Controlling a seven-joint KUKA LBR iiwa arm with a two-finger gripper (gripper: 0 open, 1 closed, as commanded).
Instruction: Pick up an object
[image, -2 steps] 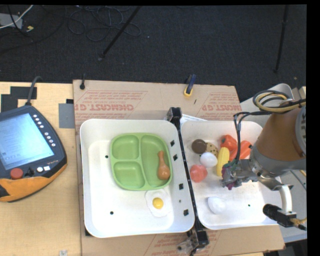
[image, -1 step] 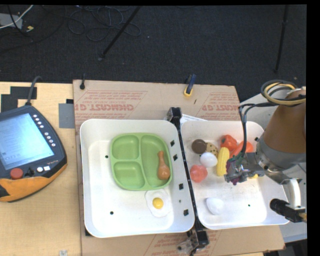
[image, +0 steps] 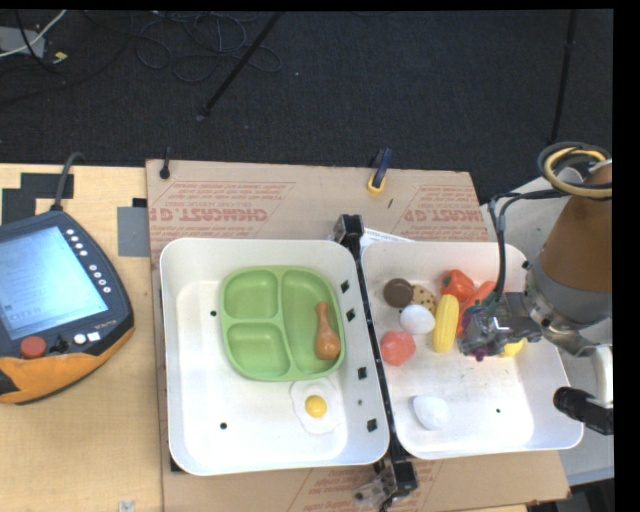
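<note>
Whether the two-finger gripper (image: 483, 338) is clenched or released cannot be told from the camera view: its tip is a dark tangle low over the right white bin (image: 540, 425), and nothing can be made out gripped in it.

It sits just beside a yellow plastic corn cob (image: 446, 322), which lies lengthwise near the bin's middle, with a small yellow piece (image: 513, 347) close on the gripper's other side. Either could be the object to pick. The corn looks the better choice, being long, firm and ridged. A good grasp would close across its narrow width, centred along its length, after dropping straight down so that the neighbours are not nudged.

Those neighbours crowd it. A smooth white egg shape (image: 416, 320) touches or nearly touches the cob, a glossy red-pink rounded fruit (image: 398, 347) lies just below the egg, and an orange-red pepper-like piece (image: 462, 285) sits above. A dark brown disc (image: 398, 292) and a speckled tan cookie (image: 424, 298) lie farther in. Round, slick things like these would probably squirt out of a pinch. A white oval lump (image: 432, 410) lies alone, well apart, and offers an easier approach.

The left white bin (image: 190, 400) holds a matte green three-compartment plate (image: 262, 325) with an orange-brown drumstick (image: 327, 333) in its long compartment, and a flat fried-egg toy (image: 316, 406) beside the plate.
</note>
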